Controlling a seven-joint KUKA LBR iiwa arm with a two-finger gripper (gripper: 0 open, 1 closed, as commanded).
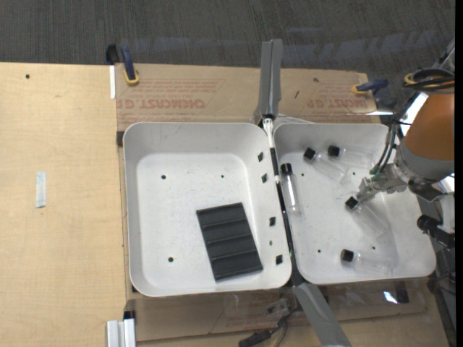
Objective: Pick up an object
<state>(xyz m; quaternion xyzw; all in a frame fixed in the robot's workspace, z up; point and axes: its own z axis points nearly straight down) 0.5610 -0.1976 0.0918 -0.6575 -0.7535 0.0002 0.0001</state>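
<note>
The hand [365, 191] was parked low in the right bin [318, 266]; its grip couldn't be made out. A small black-capped vial [352, 203] was spotted just below-left of it.

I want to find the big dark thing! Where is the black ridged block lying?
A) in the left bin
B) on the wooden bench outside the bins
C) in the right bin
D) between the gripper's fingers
A: the black ridged block lies flat on the floor of the left bin, far from the gripper, which is over the right bin.
</note>
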